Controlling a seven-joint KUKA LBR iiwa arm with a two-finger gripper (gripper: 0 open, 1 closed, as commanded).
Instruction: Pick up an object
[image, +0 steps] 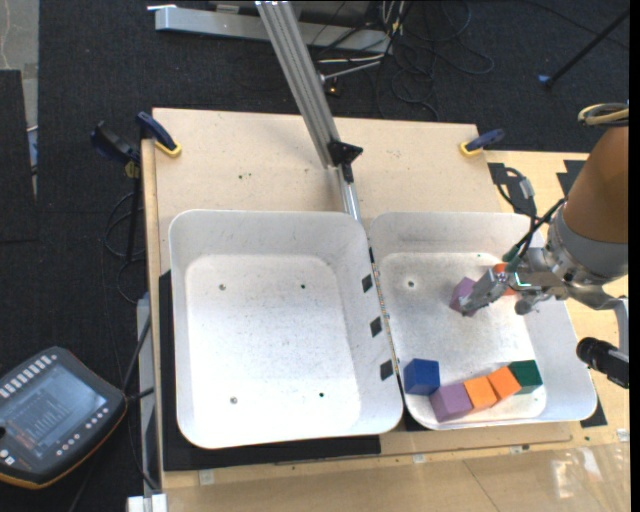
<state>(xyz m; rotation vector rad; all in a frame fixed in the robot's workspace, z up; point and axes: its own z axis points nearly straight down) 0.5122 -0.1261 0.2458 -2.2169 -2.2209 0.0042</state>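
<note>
At right of frame, over open floor of the shallow white right bin (440, 240), the two-finger gripper (472, 297) clamps a small purple cube (462, 294), far from walls.

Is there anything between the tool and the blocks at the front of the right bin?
Nothing visible: bare bin floor separates the tool from the blue block, purple block, orange block and green block.

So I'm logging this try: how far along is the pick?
Done: the gripper has reached into the right bin and appears to have a purple block between its fingers. In hand: that block, apparently lifted. Left: raising it clear. The blue block, second purple block, orange block and green block lie untouched.
</note>
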